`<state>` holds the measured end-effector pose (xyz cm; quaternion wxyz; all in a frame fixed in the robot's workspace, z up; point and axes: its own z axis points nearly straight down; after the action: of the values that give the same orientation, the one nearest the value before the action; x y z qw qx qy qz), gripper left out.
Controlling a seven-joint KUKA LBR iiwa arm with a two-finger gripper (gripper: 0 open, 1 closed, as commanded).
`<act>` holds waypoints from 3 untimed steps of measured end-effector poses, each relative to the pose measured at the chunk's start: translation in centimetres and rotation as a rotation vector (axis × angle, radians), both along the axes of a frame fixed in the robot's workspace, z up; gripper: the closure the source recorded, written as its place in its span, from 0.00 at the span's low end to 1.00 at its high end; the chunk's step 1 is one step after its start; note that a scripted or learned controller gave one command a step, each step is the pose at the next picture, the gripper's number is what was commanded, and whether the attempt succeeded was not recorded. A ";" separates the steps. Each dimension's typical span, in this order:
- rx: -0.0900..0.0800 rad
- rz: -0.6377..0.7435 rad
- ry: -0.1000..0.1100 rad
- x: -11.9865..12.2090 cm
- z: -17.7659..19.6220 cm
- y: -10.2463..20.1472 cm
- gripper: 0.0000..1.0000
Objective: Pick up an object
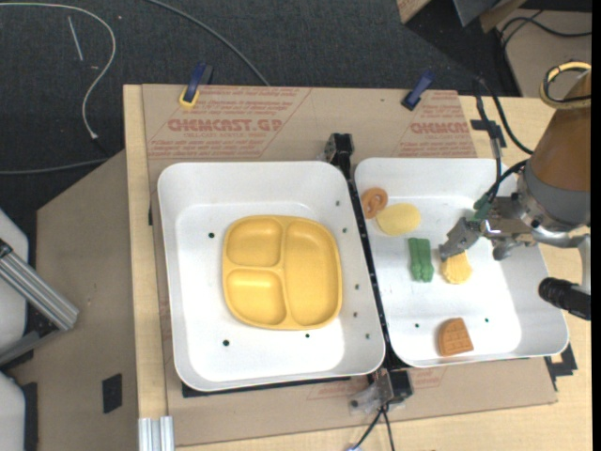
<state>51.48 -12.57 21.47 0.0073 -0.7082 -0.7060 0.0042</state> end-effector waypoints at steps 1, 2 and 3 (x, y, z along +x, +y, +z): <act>-0.002 0.004 -0.014 0.3 0.7 0.0 0.00; -0.001 0.003 -0.009 -0.8 -4.6 0.4 0.00; -0.001 0.002 -0.010 -1.0 -10.8 0.0 0.00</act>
<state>50.49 -12.54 10.67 0.0035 -0.7073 -0.7069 0.0012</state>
